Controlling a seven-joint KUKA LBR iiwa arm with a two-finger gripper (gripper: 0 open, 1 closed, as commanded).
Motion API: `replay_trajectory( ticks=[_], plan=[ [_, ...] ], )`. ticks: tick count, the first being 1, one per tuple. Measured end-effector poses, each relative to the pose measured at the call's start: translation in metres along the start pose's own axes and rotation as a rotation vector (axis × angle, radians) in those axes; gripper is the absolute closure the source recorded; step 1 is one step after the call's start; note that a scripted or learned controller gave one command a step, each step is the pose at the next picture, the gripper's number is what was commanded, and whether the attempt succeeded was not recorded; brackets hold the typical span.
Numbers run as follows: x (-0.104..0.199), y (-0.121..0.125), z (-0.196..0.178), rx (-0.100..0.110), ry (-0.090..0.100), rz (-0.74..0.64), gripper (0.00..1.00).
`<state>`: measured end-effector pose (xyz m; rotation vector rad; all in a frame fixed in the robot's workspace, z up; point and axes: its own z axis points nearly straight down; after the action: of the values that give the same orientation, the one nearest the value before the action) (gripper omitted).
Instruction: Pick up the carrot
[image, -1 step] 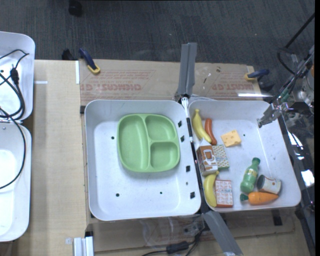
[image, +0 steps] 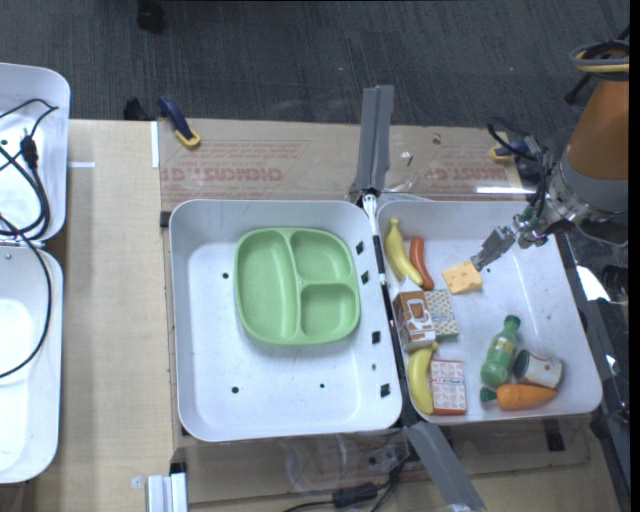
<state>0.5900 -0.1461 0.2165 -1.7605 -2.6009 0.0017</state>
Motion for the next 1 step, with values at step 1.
replay_trajectory(
  ticks=[1],
  plan=[
    [-0.0179, 0.0235, 0.1233, -0.002, -0.002, 0.03, 0.0]
  ],
)
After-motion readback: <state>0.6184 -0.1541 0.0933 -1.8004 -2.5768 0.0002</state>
